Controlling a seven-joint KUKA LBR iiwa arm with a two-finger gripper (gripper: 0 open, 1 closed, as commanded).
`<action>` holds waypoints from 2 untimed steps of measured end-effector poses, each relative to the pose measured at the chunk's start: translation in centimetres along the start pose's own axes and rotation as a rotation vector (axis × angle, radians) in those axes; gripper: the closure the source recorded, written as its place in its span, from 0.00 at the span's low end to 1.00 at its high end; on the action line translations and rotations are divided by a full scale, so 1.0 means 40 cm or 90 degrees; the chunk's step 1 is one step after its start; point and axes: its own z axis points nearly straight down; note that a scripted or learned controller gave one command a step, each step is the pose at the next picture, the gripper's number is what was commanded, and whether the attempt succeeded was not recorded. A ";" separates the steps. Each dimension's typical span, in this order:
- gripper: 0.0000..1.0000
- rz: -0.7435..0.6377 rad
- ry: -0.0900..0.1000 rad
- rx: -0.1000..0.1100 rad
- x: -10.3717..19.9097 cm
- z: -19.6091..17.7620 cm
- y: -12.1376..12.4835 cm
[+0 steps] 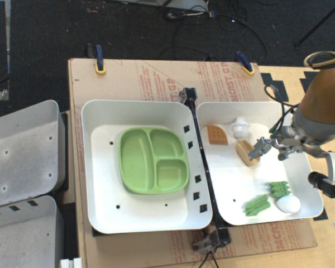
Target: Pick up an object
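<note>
Seen from above at a slant: two white bins side by side on a bench. In the left bin (pixel 100 166), a green divided plate (pixel 154 161) at the centre. In the right bin (pixel 229 205), a scatter of candidates for the pick: a waffle-like brown square (pixel 216 134) at 11 o'clock, a pale crumpled lump (pixel 240 128) at 12, a tan wooden block (pixel 245 153) near the centre, two green leafy pieces (pixel 257 205) (pixel 278 189) and a white egg (pixel 288 204) towards 5. Reaching in from 3 o'clock, the grey arm, its gripper (pixel 261 148) hovering just beside the block's right end, tips apparently spread a little, nothing pinched between them. Judged risks from here: closing beside the block rather than around it, nudging it towards the square; or a grip on one end only, letting the block pivot and slip on lifting.
</note>
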 end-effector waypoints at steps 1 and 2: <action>0.00 0.000 0.000 0.000 0.017 0.148 0.014; 0.00 0.000 0.000 0.000 0.019 0.211 0.014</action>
